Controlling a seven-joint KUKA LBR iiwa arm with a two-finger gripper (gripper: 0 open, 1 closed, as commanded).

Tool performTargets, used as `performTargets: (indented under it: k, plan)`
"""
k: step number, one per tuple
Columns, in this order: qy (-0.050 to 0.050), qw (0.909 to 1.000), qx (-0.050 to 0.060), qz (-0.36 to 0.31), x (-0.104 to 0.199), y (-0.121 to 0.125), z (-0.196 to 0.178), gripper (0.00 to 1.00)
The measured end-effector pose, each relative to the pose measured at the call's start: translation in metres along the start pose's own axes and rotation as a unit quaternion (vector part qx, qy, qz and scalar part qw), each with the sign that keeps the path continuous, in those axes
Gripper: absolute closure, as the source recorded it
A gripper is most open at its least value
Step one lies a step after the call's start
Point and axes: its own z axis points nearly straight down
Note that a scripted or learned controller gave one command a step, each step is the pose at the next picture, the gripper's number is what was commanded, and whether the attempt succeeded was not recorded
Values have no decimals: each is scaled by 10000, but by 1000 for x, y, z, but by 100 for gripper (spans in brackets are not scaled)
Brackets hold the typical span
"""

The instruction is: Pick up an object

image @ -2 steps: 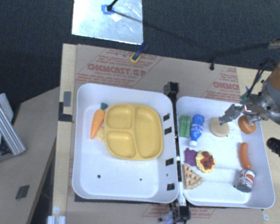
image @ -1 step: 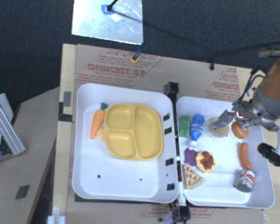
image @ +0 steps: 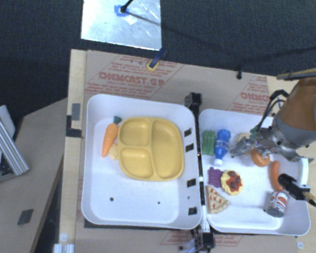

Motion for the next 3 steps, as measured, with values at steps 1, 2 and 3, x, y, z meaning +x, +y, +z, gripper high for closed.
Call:
performTargets:
  k: [1,2,3]
  plan:
    - [-12,10000,-39,2,-1,2,36,0]
    - [-12,10000,-37,0,-1,2,27,100]
    - [-10,10000,-37,7,-3,-5,-21,100]
